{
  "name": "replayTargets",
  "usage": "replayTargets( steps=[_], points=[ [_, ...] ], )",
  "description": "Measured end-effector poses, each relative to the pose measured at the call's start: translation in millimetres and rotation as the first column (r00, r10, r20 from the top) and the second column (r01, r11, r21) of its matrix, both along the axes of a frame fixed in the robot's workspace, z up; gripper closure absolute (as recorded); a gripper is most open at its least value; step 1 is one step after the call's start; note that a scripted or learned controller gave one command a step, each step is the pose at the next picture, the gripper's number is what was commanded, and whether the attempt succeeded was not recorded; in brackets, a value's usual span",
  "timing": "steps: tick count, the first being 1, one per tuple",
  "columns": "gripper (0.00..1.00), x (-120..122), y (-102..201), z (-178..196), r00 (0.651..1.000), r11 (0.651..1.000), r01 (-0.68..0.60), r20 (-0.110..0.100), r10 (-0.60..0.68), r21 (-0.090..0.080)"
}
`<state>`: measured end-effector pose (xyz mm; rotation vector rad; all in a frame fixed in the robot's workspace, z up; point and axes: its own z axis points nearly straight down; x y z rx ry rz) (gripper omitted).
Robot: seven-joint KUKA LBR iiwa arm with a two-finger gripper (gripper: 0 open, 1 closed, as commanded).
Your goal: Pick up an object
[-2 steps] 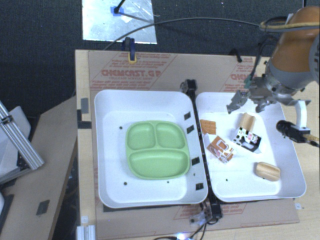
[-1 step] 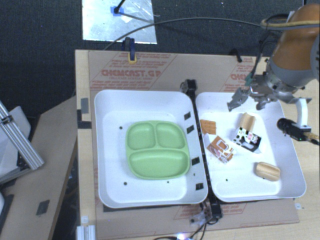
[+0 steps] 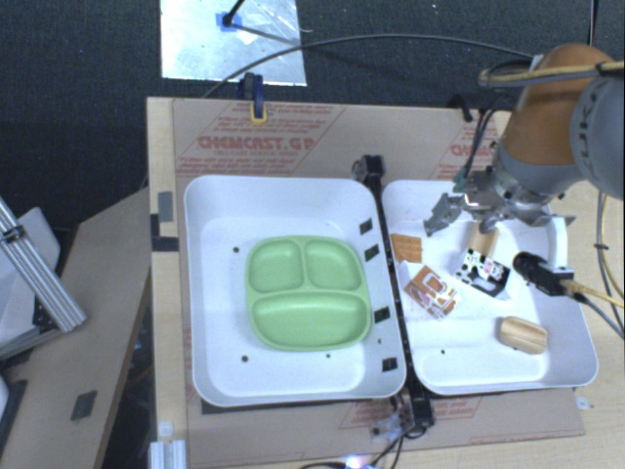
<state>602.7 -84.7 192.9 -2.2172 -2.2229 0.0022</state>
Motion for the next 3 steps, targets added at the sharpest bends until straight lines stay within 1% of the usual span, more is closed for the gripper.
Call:
replayTargets(
  steps=[1,2,3],
  points=[
    [0.0,-7,2,-45,1.0,1.0,0.002,0.0,-0.002,0.0],
    [0.0,-3,-7,-92,1.0,1.0,0.001,0.006,-0.001,-0.001],
    [1.0,-2,-7,-79,1.0,1.0,0.002,0.007,-0.002,0.0]
  ],
)
